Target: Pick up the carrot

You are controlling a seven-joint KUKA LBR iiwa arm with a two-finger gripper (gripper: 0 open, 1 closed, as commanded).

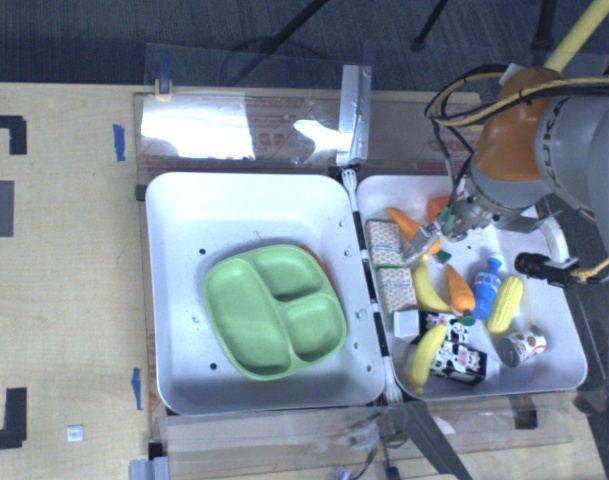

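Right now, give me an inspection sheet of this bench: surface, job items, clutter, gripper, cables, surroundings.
Surface: wooden bench with two white bins; left bin holds a green divided plate; right bin holds the toys.
Job's things: carrot lies mid right bin, beside a banana; a second orange piece lies near the bin's top left.
Clutter: two more yellow pieces, blue bottle, patterned card, small cup.
Gripper: gripper low over the right bin's upper part, above the carrot; finger state unclear.
Cables: yellow and black cables loop over the arm.
Surroundings: blue tape marks on the bench; dark carpet behind.
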